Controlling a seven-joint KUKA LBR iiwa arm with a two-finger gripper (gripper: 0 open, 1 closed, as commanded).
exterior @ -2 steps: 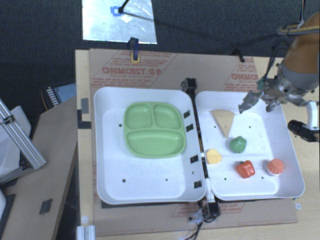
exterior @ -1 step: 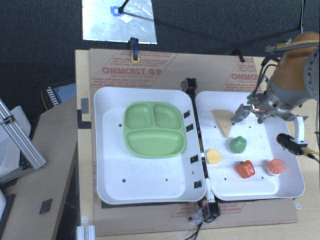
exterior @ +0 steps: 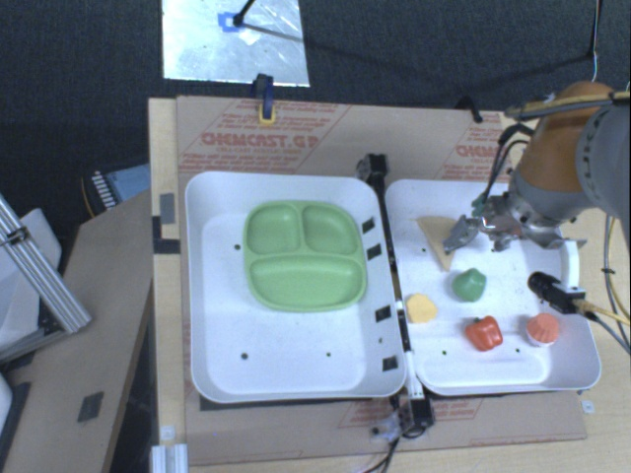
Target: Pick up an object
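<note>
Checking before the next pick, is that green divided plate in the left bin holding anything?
Empty: all three compartments of the green divided plate show bare green.

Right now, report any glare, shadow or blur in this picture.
Camera view: glare whitens the foil sheet at top; soft, even light leaves faint shadows in the white bins; the end effector is slightly blurred, the green divided plate sharper.

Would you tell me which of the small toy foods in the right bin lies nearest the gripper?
The green pepper, just below the gripper. The yellow piece, red pepper and orange-and-white piece lie farther toward the bin's front.
</note>
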